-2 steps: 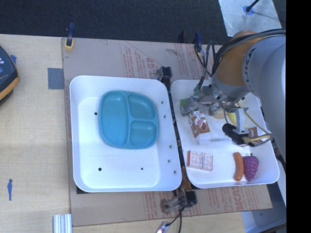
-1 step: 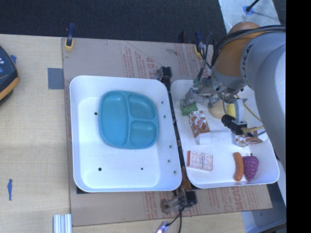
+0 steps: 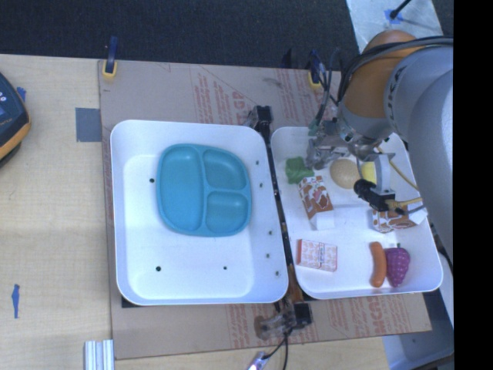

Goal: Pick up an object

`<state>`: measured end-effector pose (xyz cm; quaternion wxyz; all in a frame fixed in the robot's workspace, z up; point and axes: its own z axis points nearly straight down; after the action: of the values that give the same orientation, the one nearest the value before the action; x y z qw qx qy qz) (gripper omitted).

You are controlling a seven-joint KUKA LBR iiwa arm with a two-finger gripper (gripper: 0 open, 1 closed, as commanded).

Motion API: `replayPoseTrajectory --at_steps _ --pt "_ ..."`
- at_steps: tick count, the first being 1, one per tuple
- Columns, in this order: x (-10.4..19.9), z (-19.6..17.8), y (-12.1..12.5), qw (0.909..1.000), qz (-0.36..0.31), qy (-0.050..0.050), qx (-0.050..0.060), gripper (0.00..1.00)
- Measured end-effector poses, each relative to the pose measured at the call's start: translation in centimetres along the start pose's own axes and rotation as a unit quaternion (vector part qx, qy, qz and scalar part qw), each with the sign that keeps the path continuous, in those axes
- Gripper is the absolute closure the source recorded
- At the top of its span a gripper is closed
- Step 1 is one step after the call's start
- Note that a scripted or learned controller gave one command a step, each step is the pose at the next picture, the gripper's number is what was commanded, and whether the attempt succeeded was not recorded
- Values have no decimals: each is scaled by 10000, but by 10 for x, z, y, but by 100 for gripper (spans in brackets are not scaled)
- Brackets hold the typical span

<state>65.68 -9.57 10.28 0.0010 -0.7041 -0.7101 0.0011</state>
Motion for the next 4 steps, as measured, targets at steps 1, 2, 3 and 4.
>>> replayPoseTrajectory --at_steps 1,2,3,4 --pt "0 0 0 10000 -3 -1 2 0" --pt "1 11 -1 10000 9 -1 10 0" --pt "-5 10 0 10000 27 0 -4 0" --pt "4 11 -1 10000 20 3 8 0"
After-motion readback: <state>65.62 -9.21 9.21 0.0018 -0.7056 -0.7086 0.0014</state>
